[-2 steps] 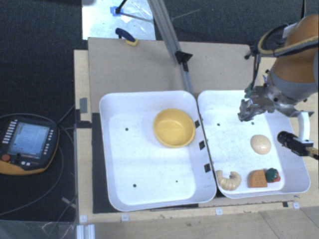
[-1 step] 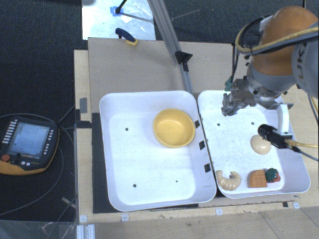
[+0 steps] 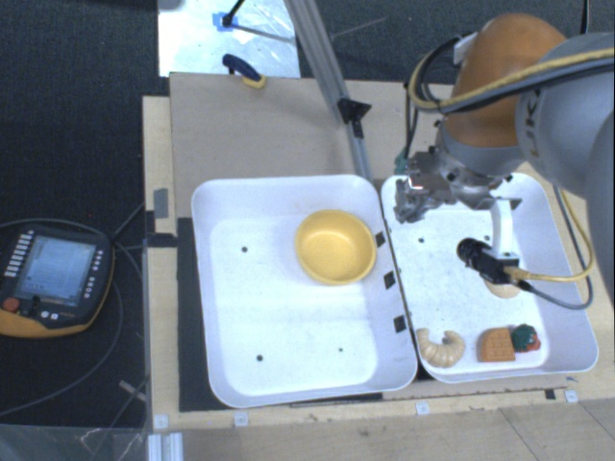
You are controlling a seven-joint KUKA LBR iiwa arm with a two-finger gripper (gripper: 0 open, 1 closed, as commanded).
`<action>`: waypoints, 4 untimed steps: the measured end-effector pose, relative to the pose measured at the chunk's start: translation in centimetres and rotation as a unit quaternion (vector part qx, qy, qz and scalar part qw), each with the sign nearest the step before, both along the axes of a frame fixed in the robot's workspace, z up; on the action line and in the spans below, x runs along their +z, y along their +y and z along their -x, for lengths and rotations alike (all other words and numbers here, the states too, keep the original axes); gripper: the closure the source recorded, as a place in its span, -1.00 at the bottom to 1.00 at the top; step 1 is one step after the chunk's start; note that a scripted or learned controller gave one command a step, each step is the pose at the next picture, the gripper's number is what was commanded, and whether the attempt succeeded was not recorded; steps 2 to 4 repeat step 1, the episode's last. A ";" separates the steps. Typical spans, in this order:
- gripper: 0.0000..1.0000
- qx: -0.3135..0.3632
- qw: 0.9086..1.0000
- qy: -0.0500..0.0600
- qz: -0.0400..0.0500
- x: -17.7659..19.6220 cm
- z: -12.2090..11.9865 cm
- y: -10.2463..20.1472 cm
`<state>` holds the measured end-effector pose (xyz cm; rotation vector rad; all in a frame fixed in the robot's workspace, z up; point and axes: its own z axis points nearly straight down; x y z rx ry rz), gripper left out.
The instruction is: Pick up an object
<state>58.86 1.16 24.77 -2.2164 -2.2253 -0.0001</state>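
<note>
Yellow bowl [image 3: 334,246]: 1, left bin [image 3: 221,353]. Right bin [image 3: 567,353]: 1 croissant [image 3: 441,347], 1 cracker [image 3: 496,345]. Jaws' state unclear.

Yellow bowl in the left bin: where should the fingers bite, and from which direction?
Probably the rim of the yellow bowl, coming straight down with one finger inside and one outside. It sits upright and open, apparently too wide to span. Its right edge is nearest the gripper.

Cut off at the right edge: the arm [image 3: 567,94]. Half hidden under a black fitting: a pale object [image 3: 504,287]. Fingers of the gripper [image 3: 411,200] too blurred to read
</note>
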 end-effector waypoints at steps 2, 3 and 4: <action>1.00 0.000 1.000 -0.001 0.000 -0.1 -0.6 5.0; 1.00 0.000 1.000 -0.001 0.000 -0.1 -0.6 5.0; 1.00 0.000 1.000 -0.001 0.000 -0.1 -0.6 5.0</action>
